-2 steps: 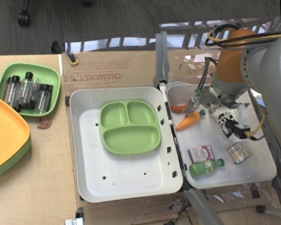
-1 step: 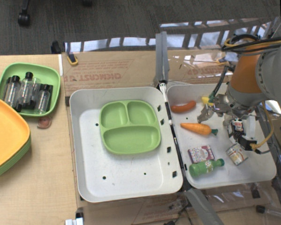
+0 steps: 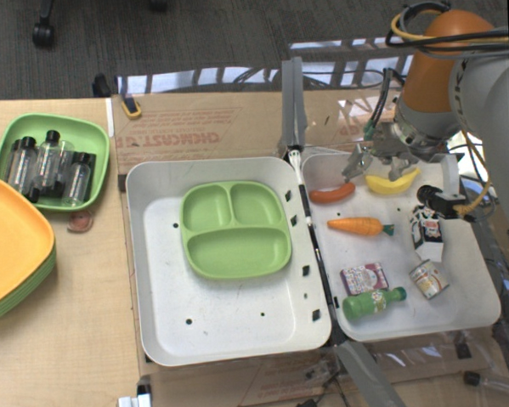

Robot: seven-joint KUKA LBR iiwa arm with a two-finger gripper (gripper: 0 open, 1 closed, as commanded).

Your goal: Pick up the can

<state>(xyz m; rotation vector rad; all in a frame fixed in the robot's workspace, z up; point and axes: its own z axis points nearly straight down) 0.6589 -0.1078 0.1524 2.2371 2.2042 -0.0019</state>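
In the right half of the frame I have the right bin (image 3: 477, 314), and the arm (image 3: 441, 69) comes in over its upper right corner, the orange band bulking above the wrist. Left of it sits the left bin (image 3: 158, 314), which carries a green divided tray (image 3: 235, 228); that side plays no part in what I need. The gripper (image 3: 378, 160) hangs at the top edge of the right bin, just above the banana (image 3: 392, 182) and close to the red sausage-shaped piece (image 3: 332, 193). Its two fingers stand spread apart with nothing between them, so I read the jaws as released and empty.

The can (image 3: 427, 279) lies in the lower right of that bin, near the bin's right wall, with the milk carton (image 3: 428, 229) just above it and the green bottle (image 3: 374, 302) to its lower left. The carrot (image 3: 359, 227) and the pink packet (image 3: 364, 278) lie further left.

What the coming move turns on is this: from the jaws the can lies down the frame and a little to the right, well apart, with the banana and carton between. The can appears tipped on its side, its long axis running roughly upper left to lower right, so I judge the fingers should close across that line.
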